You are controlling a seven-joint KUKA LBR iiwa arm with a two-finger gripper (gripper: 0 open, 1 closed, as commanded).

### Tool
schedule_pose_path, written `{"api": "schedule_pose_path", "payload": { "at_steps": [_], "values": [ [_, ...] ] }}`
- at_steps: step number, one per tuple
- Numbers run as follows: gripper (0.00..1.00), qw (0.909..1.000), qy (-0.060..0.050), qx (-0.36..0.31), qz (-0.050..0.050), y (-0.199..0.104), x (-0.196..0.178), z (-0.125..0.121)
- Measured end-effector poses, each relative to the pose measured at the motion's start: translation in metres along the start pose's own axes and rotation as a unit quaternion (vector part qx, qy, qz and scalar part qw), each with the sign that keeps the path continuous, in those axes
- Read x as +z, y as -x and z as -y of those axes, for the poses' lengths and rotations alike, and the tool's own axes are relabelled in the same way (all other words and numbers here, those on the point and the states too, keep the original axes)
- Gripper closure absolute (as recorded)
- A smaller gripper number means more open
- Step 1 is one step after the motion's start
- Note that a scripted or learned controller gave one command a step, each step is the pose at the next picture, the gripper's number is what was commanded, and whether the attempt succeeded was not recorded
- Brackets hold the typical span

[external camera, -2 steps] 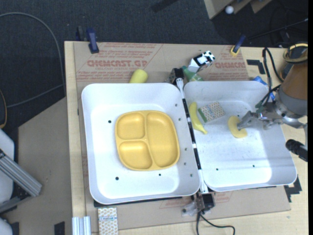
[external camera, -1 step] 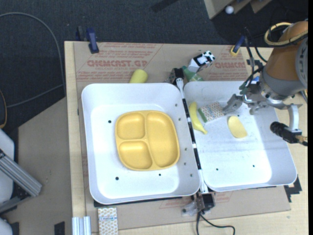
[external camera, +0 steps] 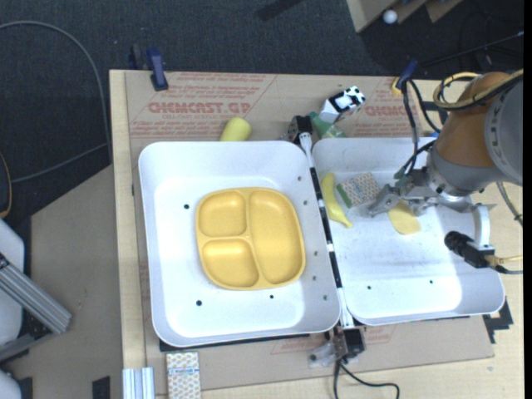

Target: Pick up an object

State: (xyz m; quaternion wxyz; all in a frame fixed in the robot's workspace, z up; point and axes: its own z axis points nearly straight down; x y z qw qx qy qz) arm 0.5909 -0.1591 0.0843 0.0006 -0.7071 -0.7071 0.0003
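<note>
Gripper [external camera: 384, 202] low in the right bin [external camera: 416, 302], and I cannot tell what state it is in from this slanted view.

From my seat I see the grey arm [external camera: 482, 152] with its orange band reaching in from the right, its metal tip down over the upper part of the right bin floor. Just left of the tip lies a small patterned packet [external camera: 359, 188], and left of that a yellow banana-shaped piece [external camera: 334, 201] along the bin's left wall. A pale yellow chunk [external camera: 406, 221] sits just beside the tip on its lower right; I see nothing lifted off the floor. In the left bin [external camera: 166, 223] rests a yellow divided plate [external camera: 249, 238], well apart from the arm. On the bench behind the bins I see a yellow cylinder [external camera: 235, 129] and a black-and-white toy [external camera: 345, 102].
</note>
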Motion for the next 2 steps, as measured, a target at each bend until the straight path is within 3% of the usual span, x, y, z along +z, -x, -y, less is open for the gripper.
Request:
{"api": "schedule_pose_path", "payload": {
  "at_steps": [1, 2],
  "values": [
    [0.0, 1.0, 0.003, -0.001, 0.001, 0.025, -0.08, -0.07],
    [0.0, 1.0, 0.0, 0.0, 0.0, 0.024, -0.039, -0.011]
  ]
}}
